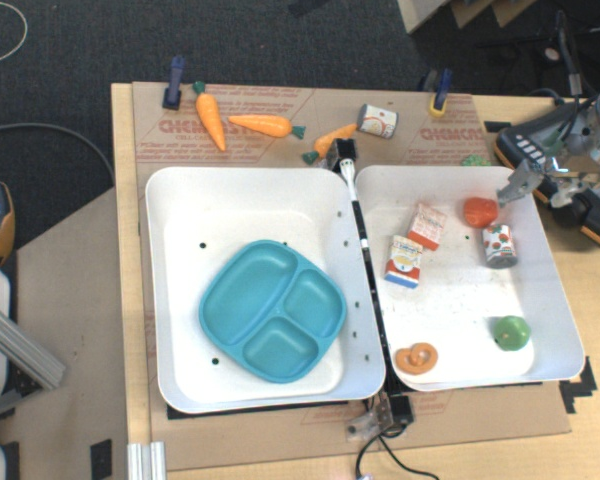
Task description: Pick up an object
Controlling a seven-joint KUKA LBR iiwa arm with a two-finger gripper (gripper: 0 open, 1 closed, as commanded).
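My gripper [512, 190] at right bin [460, 373] far edge beside tomato [480, 210]; finger state unclear. Approach step; next, descend onto tomato.

The robot's grey metal wrist assembly [565, 153] shows angular, blocky parts — a dark panel with small pale markings, thin black cables trailing above — ending in a slim grey finger [517, 184].

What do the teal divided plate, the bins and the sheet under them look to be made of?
The teal plate looks like moulded plastic: uniform colour, rounded compartments, soft sheen. The left bin and right bin look like thin white plastic with smooth curved rims, matte to slightly glossy. The sheet under them looks like brown corrugated cardboard, dull, with red printed lettering; I can't confirm the corrugation.
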